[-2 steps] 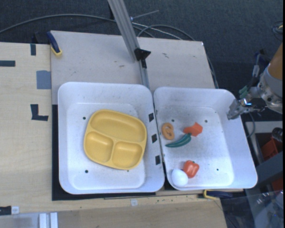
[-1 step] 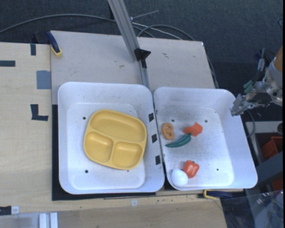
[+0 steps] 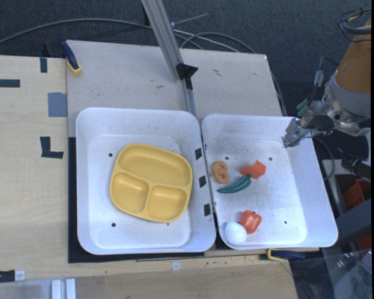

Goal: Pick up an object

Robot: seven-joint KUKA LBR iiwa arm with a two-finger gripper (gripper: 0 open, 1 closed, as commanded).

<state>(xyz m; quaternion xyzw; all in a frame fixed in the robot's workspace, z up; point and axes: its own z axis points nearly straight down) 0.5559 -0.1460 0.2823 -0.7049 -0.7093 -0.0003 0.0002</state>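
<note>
Five small items lie in right bin (image 3: 311,185), yellow tray (image 3: 151,182) in left bin (image 3: 87,167); gripper (image 3: 293,134) over right bin's far-right rim, jaw state indiscernible

A robotics lab: taped bench (image 3: 25,136), loose cables (image 3: 112,23), white bins (image 3: 87,167).

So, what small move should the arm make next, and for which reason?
Probably move the pincer left and down over the right bin, toward the orange piece. The pincer sits at the bin's upper right rim, apart from every object, and this piece, touching the green pepper, lies closest.
</note>
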